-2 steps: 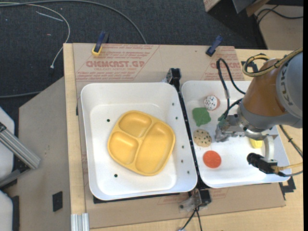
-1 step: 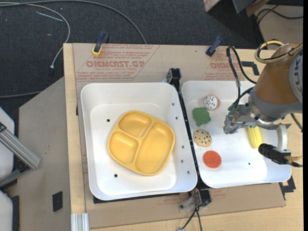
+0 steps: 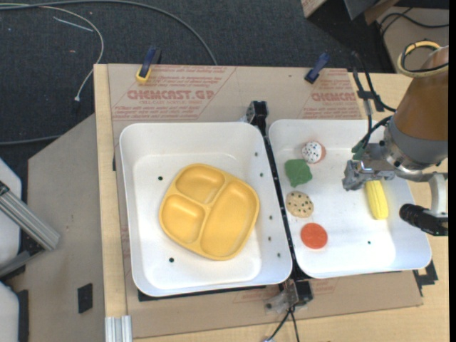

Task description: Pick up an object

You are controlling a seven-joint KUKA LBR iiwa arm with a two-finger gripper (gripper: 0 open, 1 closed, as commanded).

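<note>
Cardboard-topped bench (image 3: 214, 91) with two white bins (image 3: 142, 191), dark carpet (image 3: 214, 13) behind.

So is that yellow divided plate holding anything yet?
Empty. All three compartments of the yellow plate show bare; the corn and cookie lie in the right bin.
</note>
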